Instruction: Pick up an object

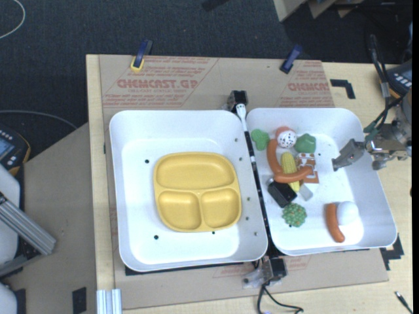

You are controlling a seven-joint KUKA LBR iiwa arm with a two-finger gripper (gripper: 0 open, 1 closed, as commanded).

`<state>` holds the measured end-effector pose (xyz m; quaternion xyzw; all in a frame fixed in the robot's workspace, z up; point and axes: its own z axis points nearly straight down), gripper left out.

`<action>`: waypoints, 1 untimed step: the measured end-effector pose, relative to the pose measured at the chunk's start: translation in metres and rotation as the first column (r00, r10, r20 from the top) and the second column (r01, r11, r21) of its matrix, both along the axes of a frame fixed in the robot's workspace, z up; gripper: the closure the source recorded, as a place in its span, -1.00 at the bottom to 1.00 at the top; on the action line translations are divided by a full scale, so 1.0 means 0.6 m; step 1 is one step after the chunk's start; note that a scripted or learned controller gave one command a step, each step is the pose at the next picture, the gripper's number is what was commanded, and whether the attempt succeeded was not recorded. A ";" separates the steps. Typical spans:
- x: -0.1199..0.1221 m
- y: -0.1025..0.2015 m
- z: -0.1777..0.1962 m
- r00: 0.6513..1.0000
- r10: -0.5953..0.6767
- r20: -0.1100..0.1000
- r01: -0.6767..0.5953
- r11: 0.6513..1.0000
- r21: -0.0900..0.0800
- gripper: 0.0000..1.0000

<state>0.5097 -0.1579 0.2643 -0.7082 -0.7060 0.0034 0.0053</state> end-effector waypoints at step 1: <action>0.004 0.000 0.010 1.000 0.003 0.012 -0.003 1.000 -0.003 -1.00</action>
